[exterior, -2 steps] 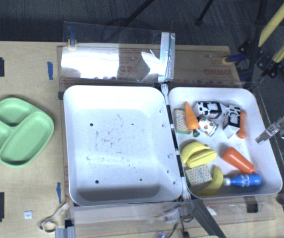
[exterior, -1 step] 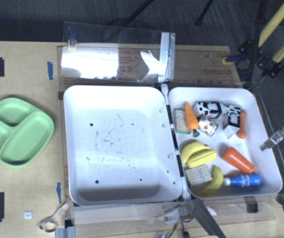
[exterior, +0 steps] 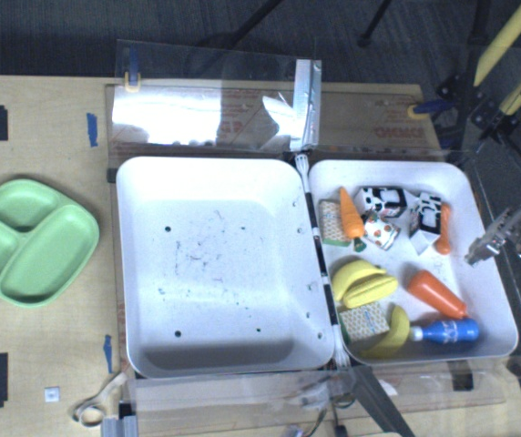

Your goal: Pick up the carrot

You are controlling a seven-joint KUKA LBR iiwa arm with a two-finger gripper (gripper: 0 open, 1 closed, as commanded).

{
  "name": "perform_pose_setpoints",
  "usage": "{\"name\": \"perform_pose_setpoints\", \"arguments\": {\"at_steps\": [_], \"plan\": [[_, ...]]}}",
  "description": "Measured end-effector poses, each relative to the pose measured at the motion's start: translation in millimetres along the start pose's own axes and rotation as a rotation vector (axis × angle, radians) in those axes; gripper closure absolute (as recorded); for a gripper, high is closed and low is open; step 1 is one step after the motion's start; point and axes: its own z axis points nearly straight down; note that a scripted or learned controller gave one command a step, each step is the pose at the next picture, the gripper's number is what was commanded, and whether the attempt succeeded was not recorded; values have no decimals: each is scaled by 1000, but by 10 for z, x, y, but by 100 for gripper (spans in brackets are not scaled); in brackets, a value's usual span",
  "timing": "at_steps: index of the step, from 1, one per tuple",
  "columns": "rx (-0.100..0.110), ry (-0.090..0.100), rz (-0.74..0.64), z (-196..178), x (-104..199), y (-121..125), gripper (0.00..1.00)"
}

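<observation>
On the bench [exterior: 42, 353] sit two white bins side by side; the left bin [exterior: 215, 244] is bare and the right bin [exterior: 493, 271] is crowded. A green divided plate [exterior: 28, 239] lies well apart on the far left. My hand [exterior: 502, 235] hovers at the right bin's outer edge, and I cannot tell how it is set, for it is blurred and partly cut off.

The carrot [exterior: 437, 294] I take to be the fat orange cone in the right bin's lower middle, tip pointing up-left, just beside the bananas [exterior: 363, 283] and above the blue bottle [exterior: 447, 332]. I should come down across its thick middle, square to its length, keeping off the bottle.

Two slimmer orange pieces [exterior: 350, 213] higher up could also be carrots; I cannot tell. The black-and-white toys [exterior: 383, 203] are too small to name.
</observation>
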Motion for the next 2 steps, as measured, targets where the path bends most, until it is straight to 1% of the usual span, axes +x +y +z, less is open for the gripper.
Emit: {"name": "perform_pose_setpoints", "arguments": {"at_steps": [1, 2], "plan": [[-1, -1, -104, 271, -245, 219, 100], [-2, -1, -111, 85, -482, 453, 100]]}}
